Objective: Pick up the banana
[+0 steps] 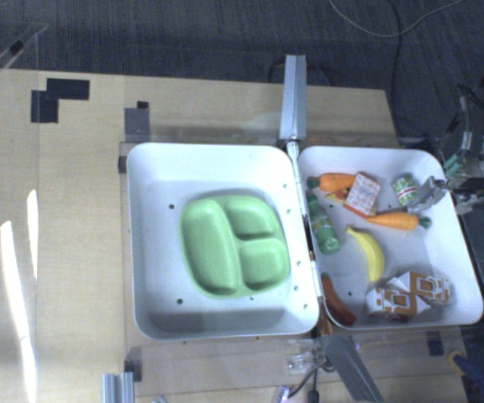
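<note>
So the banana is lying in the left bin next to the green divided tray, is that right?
Not quite. The camera view shows the banana lying in the right bin, among the carrots and packets. The green divided tray sits by itself in the left bin.

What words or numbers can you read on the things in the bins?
None can be read.
The red and white packet carries print, too blurred to read.
The small can has a green label, too small to read.
The brown and white patterned pack shows shapes, no readable letters.
The green bottle has no readable label.
The banana, both carrots and the green tray bear no text.
</note>
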`<move>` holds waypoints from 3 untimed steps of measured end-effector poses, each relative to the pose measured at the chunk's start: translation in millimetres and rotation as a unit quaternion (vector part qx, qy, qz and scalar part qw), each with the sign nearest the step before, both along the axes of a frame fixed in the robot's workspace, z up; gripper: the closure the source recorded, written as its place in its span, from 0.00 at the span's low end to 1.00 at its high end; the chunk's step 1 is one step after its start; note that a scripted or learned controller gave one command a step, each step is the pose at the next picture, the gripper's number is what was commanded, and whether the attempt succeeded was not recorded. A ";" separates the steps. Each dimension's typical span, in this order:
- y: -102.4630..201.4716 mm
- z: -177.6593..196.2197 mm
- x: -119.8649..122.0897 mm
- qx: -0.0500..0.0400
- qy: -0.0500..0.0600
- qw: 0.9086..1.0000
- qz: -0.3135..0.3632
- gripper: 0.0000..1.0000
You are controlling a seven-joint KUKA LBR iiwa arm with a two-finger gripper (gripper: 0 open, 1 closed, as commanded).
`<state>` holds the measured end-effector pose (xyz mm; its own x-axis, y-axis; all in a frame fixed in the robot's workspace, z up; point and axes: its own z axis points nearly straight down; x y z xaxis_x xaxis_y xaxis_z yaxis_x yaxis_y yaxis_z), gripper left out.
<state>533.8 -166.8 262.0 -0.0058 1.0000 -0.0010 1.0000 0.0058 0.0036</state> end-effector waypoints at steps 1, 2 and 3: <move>0.0 0.1 0.0 0.000 0.000 1.000 0.000 0.00; 40.6 -108.2 -26.4 0.000 0.000 0.997 0.083 0.00; 44.8 -172.4 15.7 -0.002 -0.005 0.994 0.107 0.00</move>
<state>549.5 -121.9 89.6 -0.2193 0.9756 -0.0057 0.9755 0.2194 0.0137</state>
